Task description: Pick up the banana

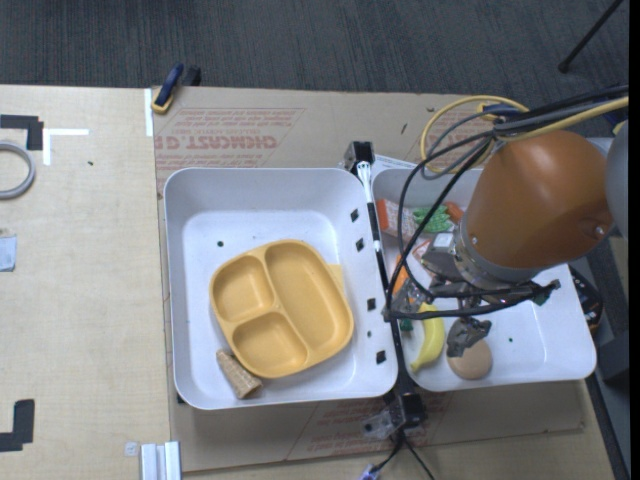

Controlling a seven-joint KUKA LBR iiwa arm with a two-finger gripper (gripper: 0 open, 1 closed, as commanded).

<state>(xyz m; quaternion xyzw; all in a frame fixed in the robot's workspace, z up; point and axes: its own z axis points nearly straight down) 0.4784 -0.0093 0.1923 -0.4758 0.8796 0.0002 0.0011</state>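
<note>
The banana lies in the right bin, close to its left wall, yellow with a dark tip pointing away from me. My gripper hangs low over the bin just right of the banana, under the arm's orange band. The banana lies beside the gripper, and the view does not show it held. The arm hides most of the bin's middle.
A tan round object lies just below the gripper. Green and orange items sit at the right bin's far side. The left bin holds a yellow divided plate and a tan block. Cables loop behind the arm.
</note>
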